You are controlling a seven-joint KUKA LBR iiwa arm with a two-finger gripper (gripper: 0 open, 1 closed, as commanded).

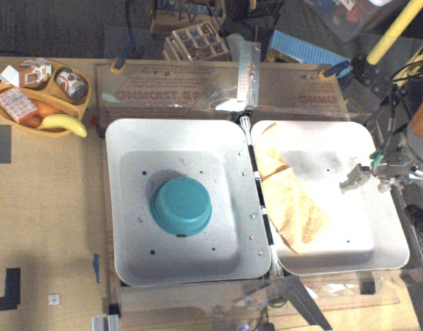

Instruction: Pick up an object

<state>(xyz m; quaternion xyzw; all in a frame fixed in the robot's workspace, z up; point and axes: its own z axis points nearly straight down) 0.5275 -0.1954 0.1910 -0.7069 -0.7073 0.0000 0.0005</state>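
From the overhead camera, my gripper (pixel 354 178) hangs over the right side of the right bin (pixel 363 250); I cannot tell its state from here. The nearest candidate, a flat tan cloth (pixel 294 202), lies limp and wrinkled along that bin's left side. I should pinch a raised fold, not the flat. The teal bowl (pixel 182 205), smooth, round, upturned, sits mid left bin (pixel 128 157), harder to grasp.

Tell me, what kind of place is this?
Most likely a robotics lab or workshop. Two white bins sit side by side on a bench, one holding a teal bowl, a robot gripper reaches in, and cables and boxes clutter the back.
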